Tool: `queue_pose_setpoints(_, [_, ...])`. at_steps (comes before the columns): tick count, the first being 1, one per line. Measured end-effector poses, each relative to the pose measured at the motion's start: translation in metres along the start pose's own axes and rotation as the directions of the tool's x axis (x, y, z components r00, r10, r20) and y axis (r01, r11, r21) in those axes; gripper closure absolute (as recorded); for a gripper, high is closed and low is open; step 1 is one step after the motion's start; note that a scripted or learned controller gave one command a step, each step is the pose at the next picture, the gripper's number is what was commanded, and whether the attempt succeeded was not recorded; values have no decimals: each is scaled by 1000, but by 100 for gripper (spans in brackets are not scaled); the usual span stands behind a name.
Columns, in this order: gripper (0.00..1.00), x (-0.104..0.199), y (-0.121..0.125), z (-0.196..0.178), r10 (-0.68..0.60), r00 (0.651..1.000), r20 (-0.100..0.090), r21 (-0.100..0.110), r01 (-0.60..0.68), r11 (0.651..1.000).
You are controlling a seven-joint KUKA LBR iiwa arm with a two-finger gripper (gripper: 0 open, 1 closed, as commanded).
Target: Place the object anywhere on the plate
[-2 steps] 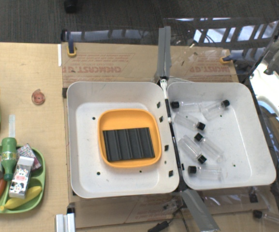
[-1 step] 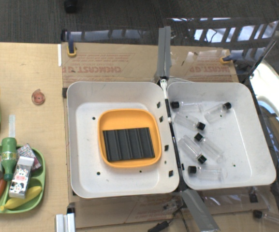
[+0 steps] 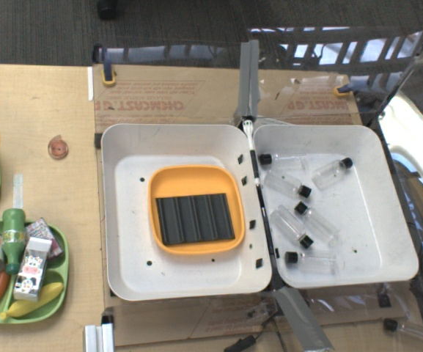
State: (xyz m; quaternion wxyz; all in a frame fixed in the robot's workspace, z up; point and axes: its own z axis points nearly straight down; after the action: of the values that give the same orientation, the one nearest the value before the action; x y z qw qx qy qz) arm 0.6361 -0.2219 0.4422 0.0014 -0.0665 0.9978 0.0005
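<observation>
Looking down on the table (image 3: 35,108) now, and I can't tell how the gripper stands, whether wide or narrow, or whether it has hold of anything. The task's things are in the right bin (image 3: 391,196): a scatter of clear vials (image 3: 293,226), slim see-through tubes with small black caps, lying on their sides at different angles. One vial (image 3: 332,171) lies far and toward the right, alone; the rest cluster along the bin's left half, some close to each other, and the nearest one (image 3: 310,259) lies close to the near wall. The bin's right half is bare white floor, so there's open room on that side. In the left bin (image 3: 123,270) sits the plate (image 3: 193,177), orange-yellow, smooth, squarish with rounded corners and a raised rim, about central. A dark grey ribbed slab (image 3: 195,219) lies flat on it, covering most of its floor and leaving orange rim showing all round. White bin floor rings the plate on every side. The two bins meet wall to wall in the middle, on brown cardboard (image 3: 167,97). Far left on the table, a green tray (image 3: 50,299) holds toy food.
</observation>
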Motion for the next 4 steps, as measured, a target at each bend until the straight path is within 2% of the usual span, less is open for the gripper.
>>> queue_pose_setpoints(1, [0, -14, -2, 0, -393, 919, 3, 1, 393, 919])
queue_pose_setpoints(2, [0, -24, -3, 0, -673, 740, 3, 2, 673, 740])
queue_pose_setpoints(3, [0, -24, -3, 0, -878, 479, 3, 2, 878, 479])
queue_pose_setpoints(4, [0, -24, -2, 0, -975, 221, 3, 2, 975, 221])
